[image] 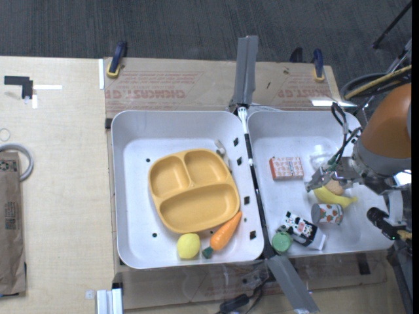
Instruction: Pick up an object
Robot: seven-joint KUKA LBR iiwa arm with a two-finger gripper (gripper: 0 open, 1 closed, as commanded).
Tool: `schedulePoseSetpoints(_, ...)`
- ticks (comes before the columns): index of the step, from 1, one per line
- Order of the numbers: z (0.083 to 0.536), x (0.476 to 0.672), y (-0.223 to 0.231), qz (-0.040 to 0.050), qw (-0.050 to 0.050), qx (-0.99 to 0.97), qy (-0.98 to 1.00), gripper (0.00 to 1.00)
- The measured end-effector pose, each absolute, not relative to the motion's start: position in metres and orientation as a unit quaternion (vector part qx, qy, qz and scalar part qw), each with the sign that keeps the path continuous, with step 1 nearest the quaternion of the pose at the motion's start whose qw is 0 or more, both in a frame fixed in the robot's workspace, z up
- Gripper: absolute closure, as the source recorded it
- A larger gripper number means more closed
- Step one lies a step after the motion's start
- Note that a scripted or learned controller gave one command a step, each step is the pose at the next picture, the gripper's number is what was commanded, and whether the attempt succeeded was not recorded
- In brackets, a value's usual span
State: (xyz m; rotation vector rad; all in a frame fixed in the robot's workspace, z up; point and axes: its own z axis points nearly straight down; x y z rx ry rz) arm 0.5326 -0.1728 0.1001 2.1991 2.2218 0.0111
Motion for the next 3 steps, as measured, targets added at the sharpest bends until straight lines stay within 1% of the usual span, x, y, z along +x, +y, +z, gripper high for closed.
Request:
schedulePoseSetpoints(1,0.11,0.533,-0.175,0.003,0.011,0.705,0.709,1.0)
schedulePoseSetpoints(2,0.091,0.555,-0.137,-0.0004,0.001,0.637,0.771,1.0)
schedulePoseSetpoints(3,0.191,0.503,-0.065,-0.0012,0.0,0.694,0.72,1.0)
